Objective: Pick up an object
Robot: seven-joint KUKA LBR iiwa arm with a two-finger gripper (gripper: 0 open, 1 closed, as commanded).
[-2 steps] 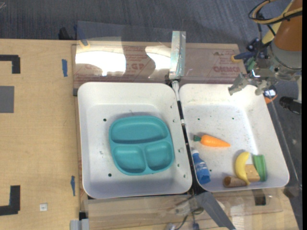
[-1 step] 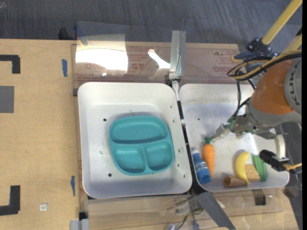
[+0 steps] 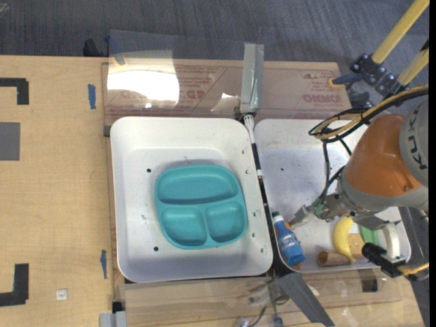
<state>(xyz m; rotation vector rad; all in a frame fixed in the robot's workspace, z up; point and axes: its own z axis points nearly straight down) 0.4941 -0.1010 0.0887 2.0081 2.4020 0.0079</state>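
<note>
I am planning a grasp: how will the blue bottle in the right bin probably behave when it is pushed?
The blue bottle lies on its side against the right bin wall, so it may roll or slide along it. It looks small, probably light. Its smooth surface could slip.

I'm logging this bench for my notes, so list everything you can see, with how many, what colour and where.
white bins: two, white, side by side on the bench.
divided plate: one, teal, three compartments, in the middle of the left bin.
tube: one, blue with a white and orange end, lying against the right bin's left wall near the front.
banana: one, yellow, front of the right bin, partly under the arm.
cork-like piece: one, brown, at the right bin's front edge, beside the banana.
green item: one, green, just right of the banana, mostly hidden.
arm: one, grey with orange band, over the right bin.
end effector: one, low over the right bin, left of the banana.
</note>
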